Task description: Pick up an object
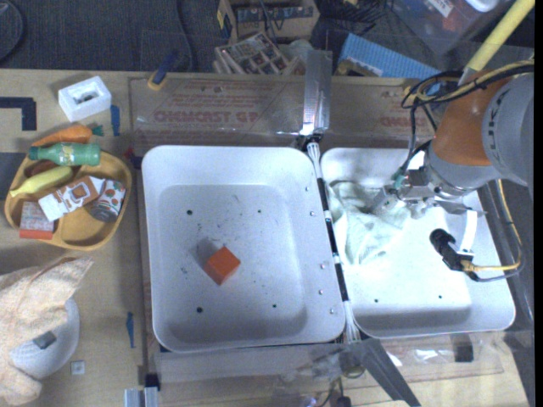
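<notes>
An orange cube (222,264) lies alone near the middle of the left bin (170,193). In the right bin (424,299) a crumpled white cloth-like item (366,225) rests against the left wall. My gripper (400,188) is low over the upper right part of this white item, reaching in from the right under the grey wrist and orange band (462,134). The wrist body hides the gripper's tips and whatever lies directly beneath them.
A black plug on a yellow cable (448,248) hangs from the arm over the right bin. A yellow bowl of toy food (68,197) and a white box (85,97) sit left of the bins. A ridge (327,219) divides the two bins.
</notes>
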